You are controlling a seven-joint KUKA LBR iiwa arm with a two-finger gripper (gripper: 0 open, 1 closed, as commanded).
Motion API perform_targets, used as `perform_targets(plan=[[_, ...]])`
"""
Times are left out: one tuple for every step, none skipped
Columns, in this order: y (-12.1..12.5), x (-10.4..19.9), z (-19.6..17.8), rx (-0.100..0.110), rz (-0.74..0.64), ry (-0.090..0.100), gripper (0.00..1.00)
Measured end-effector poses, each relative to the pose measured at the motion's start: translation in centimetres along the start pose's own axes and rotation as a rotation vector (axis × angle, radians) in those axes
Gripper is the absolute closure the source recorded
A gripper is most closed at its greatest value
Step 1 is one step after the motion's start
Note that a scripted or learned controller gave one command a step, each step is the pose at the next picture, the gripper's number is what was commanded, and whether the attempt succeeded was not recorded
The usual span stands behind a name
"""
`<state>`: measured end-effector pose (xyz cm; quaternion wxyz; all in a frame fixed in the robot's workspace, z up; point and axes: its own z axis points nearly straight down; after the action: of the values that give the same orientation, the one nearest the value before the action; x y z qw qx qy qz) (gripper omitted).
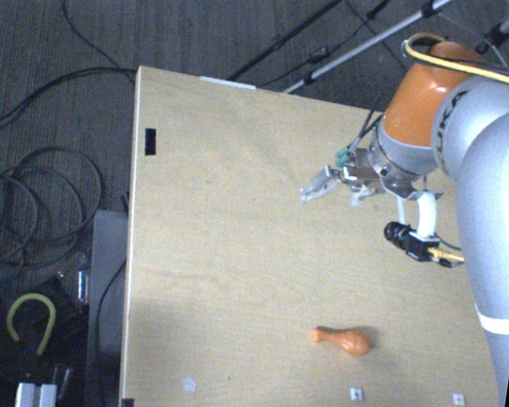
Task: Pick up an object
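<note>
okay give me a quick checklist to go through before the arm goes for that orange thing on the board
1. Target in view: the orange object lies alone on the tan board. Ok.
2. Path clear: bare board between the claw and the object. Ok.
3. Claw free of load: nothing seen between its fingers. Ok.
4. Claw over target: it hangs well up the board from the object. Not ok.
5. Claw opening: too blurred to judge. Cannot tell.
6. Object's narrow end points left; claw's alignment with it: cannot tell.
</note>
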<state>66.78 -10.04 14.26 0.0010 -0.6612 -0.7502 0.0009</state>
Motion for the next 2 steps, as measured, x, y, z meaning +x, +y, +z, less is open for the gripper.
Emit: perform_targets(plan=[[-0.9, -7.4, 1.3, -0.002, -0.325, -0.004, 0.00], [-0.8, -6.5, 5.9, -0.001, -0.390, -0.002, 0.00]])
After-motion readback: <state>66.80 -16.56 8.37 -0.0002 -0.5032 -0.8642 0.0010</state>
